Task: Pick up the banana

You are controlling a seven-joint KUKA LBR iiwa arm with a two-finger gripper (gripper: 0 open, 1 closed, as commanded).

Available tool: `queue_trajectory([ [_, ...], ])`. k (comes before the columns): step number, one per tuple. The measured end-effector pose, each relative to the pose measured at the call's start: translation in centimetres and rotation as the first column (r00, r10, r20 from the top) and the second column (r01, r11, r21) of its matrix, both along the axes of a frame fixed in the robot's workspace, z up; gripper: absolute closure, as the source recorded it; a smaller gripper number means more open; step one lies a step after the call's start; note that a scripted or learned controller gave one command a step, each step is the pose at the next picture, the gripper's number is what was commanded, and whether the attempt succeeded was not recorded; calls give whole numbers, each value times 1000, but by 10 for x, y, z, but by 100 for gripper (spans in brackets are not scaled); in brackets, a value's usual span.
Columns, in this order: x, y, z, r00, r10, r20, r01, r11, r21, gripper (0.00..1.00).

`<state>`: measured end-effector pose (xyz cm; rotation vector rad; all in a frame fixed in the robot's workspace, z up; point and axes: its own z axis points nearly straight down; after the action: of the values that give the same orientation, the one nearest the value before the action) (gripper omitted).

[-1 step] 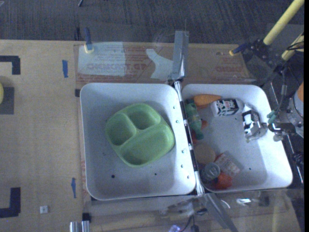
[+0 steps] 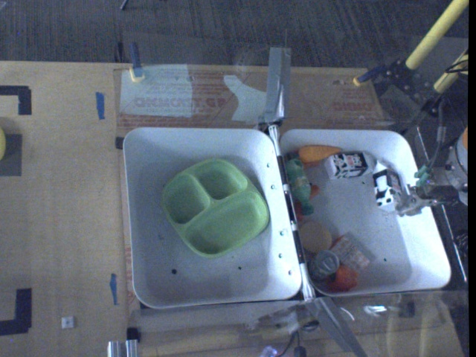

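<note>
My gripper (image 2: 398,198) reaches in from the right, low over the right side of the right bin (image 2: 416,251). A small black-and-white item (image 2: 383,188) sits right at its tip; whether it is held is unclear. Along the bin's left and far sides lie an orange carrot-shaped piece (image 2: 320,153), a small white carton (image 2: 348,163), a green toy (image 2: 297,181), a tan round piece (image 2: 314,236), a packet (image 2: 354,250), a can (image 2: 324,264) and a red piece (image 2: 343,277).
A green divided plate (image 2: 216,205) lies in the left bin (image 2: 141,259). A metal divider (image 2: 286,207) separates the bins. A yellow pole (image 2: 439,24) and clamps stand at the back right. A bit of something yellow (image 2: 1,144) shows at the far left edge.
</note>
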<state>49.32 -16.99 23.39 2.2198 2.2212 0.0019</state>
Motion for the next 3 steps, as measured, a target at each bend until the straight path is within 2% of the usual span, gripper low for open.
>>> queue_trajectory([
  [1,44,31,-97,1000,-24,-3,24,1000,1,100],
  [2,-8,62,-142,967,-255,19,255,967,0,100],
  [3,-12,63,-147,967,-255,5,255,967,0,0],
])
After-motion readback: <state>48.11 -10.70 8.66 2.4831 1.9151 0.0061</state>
